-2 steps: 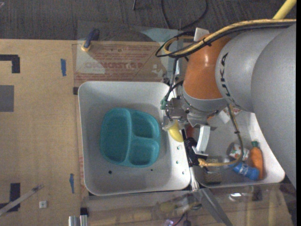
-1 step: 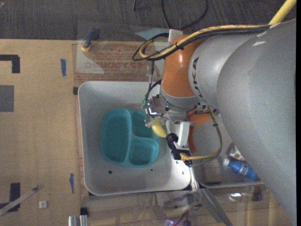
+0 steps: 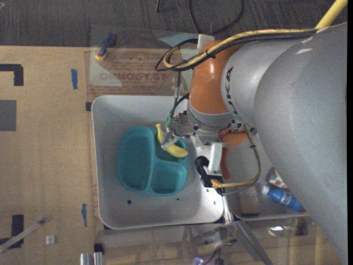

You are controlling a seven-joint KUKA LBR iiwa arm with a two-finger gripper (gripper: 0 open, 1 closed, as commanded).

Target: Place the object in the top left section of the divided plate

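**Banana at the plate's rim**

Banana point(image 3: 174, 148): yellow, lying at the upper right edge of the teal plate point(image 3: 144, 160), directly under the gripper point(image 3: 170, 132). Whether it is gripped, and how the gripper stands, cannot be told from here. Plate: three sections, resting in the left bin point(image 3: 110, 148). Arm: grey, orange band, leaning over both bins. Right bin point(image 3: 259, 214): a blue bottle point(image 3: 282, 196).
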